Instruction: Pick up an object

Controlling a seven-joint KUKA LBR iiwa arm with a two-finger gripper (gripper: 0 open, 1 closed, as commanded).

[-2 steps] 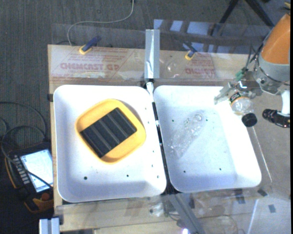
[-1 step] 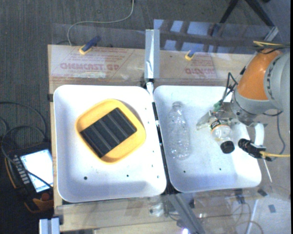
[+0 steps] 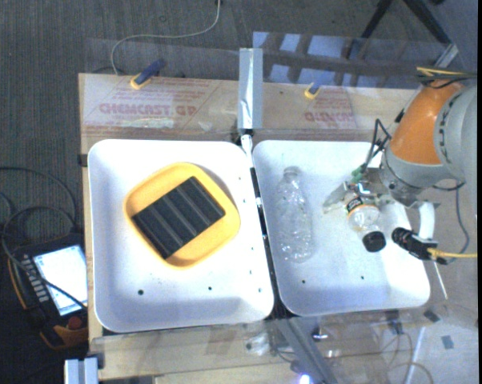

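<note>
Clear plastic, crumpled and see-through, makes up the bottle point(image 3: 294, 214) that lies on its side in the right bin point(image 3: 401, 290), toward that bin's left half, its cap end pointing to the far rim and its body running toward the near rim. It lies free on the white floor, touched by nothing. To its right, apart from it, the gripper point(image 3: 359, 206) hangs low over the middle of the same bin, below the grey arm point(image 3: 465, 134) and its orange band point(image 3: 421, 130), which come in from the right. Whether the fingers are spread or pressed together cannot be told; the tip is a small cluster of pale and dark parts with wires, and nothing can be seen pinched there. A black knob point(image 3: 373, 241) and a dark fitting with a yellow cable point(image 3: 453, 254) sit just near-side of the tip. In the left bin point(image 3: 113, 294), well apart from the bottle, a yellow tray point(image 3: 145, 194) with rounded corners rests tilted askew, carrying a black ribbed panel point(image 3: 181, 214) on top. Both bins sit side by side on a pale board point(image 3: 161, 110) printed with red letters
</note>
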